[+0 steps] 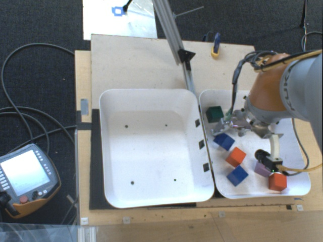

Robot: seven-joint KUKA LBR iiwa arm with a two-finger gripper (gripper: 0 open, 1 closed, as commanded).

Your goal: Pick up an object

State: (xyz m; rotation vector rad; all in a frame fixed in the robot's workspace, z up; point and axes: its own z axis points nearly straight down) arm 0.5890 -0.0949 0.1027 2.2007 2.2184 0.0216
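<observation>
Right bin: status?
Gripper low over right bin, nothing seen held. Blue block just below it. Green block, orange block crowd close.

- Bright, even overhead light; soft short shadows.
- White bins (pixel 151 150) near blown out, inner walls lack detail.
- Glare patch on pale sheet (pixel 118 11) at top.
- Focus slightly soft, small blocks fuzzy-edged.

2 shallow white plastic bins (pixel 151 150), smooth, slight sheen. Pale speckled wooden bench board (pixel 151 59), matt. Orange glossy arm band (pixel 270 89). Small coloured blocks (pixel 235 157), matt.
</observation>
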